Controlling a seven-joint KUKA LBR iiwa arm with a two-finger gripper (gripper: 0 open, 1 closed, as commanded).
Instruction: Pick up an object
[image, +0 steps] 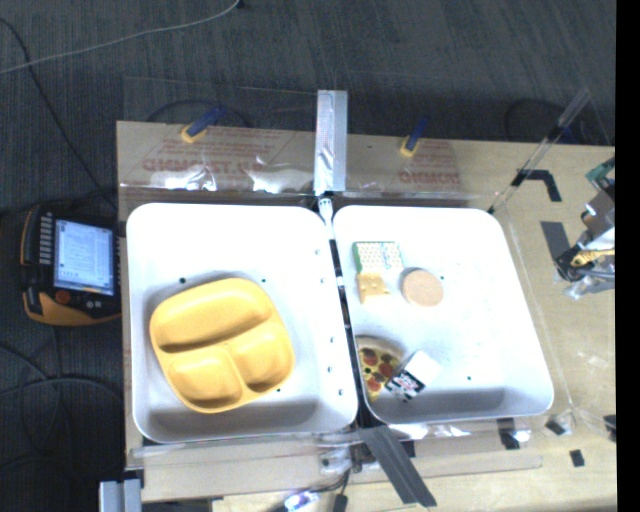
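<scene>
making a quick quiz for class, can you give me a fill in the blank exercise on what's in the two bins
1. The yellow divided tray lies in the ____ bin.
2. The round tan disc lies in the ____ bin.
3. The pizza slice toy lies near that bin's ____ edge.
4. The handheld screen sits to the ____ of both bins.

Missing words: left; right; front; left
</scene>
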